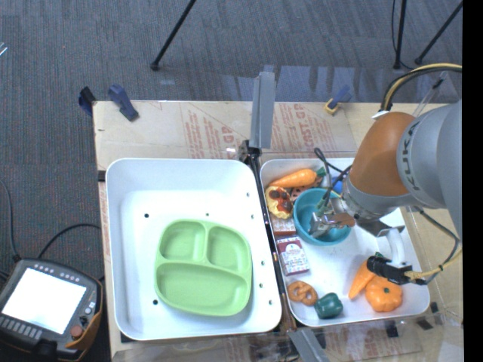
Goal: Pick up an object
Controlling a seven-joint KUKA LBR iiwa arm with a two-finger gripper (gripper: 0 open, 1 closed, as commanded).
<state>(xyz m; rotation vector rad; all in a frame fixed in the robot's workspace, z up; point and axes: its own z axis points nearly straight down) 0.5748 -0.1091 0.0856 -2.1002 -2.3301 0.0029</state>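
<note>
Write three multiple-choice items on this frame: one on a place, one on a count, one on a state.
1. Where is the green plate?
A. left bin
B. right bin
C. floor

2. How many compartments does the plate have?
A. two
B. three
C. five

3. Where is the gripper?
A. over the left bin
B. at the blue bowl
C. above the floor

Answers: 1 A, it lies flat in the left bin. 2 B, two small sections above one long one. 3 B, it reaches down into the bowl in the right bin.

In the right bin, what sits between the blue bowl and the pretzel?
In the camera view, a small red packet lies flat on the bin floor between the blue bowl and the pretzel, nearer the bin's left wall.
</note>
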